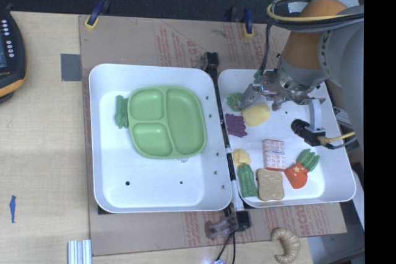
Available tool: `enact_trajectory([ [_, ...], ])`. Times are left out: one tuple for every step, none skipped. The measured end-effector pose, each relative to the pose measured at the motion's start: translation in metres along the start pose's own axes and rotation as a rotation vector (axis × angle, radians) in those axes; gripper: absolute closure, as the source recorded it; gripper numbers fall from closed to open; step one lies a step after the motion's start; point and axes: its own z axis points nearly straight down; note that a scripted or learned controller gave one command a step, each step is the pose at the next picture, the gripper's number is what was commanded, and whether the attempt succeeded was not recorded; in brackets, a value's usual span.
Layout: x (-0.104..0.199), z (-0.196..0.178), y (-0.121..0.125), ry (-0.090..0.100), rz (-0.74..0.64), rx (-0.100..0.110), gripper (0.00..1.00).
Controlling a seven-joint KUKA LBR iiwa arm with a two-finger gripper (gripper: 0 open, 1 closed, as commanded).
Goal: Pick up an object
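Right bin (339, 195): lemon (256, 114) under hand (263, 97)

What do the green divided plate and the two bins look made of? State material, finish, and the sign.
Green divided plate: likely molded plastic, matte; uniform color, soft rounded ridges. Left bin and right bin: probably plastic, smooth, slightly glossy; even white, rounded corners, faint sheen.

bins (105, 133): smooth white plastic | green tray (167, 120): matt plastic | bench (43, 151): pale wood | board (179, 40): brown cardboard
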Motion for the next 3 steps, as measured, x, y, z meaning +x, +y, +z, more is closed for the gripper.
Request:
enact_trajectory([
  [0.0047,0.0221,0.0261,0.003,-0.006,0.000,0.00],
  [0.0053,0.0195,0.0201,-0.002,0.000,-0.015,0.00],
  [0.0033,0.0203,0.0262,0.003,-0.005,-0.003,0.00],
])
